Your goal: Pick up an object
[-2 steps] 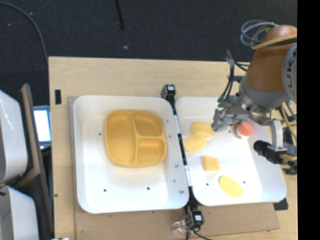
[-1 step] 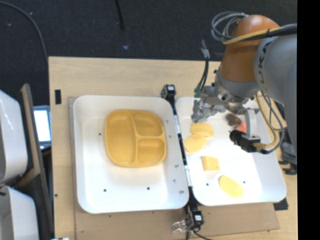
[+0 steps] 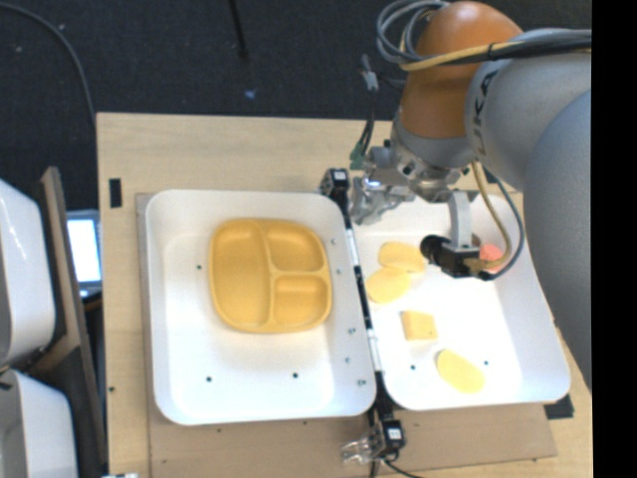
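Observation:
The right bin (image 3: pixel 518 366) holds several flat yellow pieces: an oval (image 3: pixel 401 255), a second oval (image 3: pixel 388 286) just below it, a square (image 3: pixel 419 326) and another oval (image 3: pixel 460 370) near the front. A small pink thing (image 3: pixel 491 254) lies further right. My gripper (image 3: pixel 372 199) hangs over the bin's back left corner, close to the wall between the bins. It is behind the nearest oval and apart from it. Nothing shows between it and the pieces.
The left bin (image 3: pixel 179 366) bears a yellow divided plate (image 3: pixel 269 273) in its middle. The arm's grey body (image 3: pixel 542 98) covers the right bin's back right part. Bare wooden bench (image 3: pixel 239 147) lies behind both bins.

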Action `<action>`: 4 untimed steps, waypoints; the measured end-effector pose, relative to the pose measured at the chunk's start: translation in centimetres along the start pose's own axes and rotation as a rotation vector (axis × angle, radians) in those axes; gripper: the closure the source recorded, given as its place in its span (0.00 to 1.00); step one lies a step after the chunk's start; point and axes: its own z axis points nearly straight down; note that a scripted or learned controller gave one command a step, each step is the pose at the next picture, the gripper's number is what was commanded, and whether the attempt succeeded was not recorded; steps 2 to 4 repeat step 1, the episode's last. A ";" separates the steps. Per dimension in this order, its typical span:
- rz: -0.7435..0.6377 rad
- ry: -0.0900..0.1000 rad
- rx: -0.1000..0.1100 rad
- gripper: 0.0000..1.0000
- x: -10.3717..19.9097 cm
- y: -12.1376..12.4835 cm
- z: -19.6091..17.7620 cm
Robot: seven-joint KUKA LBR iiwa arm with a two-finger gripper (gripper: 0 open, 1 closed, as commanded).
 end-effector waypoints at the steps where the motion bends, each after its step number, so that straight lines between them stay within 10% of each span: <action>1: 0.001 0.000 0.002 1.00 4.6 3.3 1.5; 4: 0.001 0.000 0.002 1.00 4.6 3.3 1.5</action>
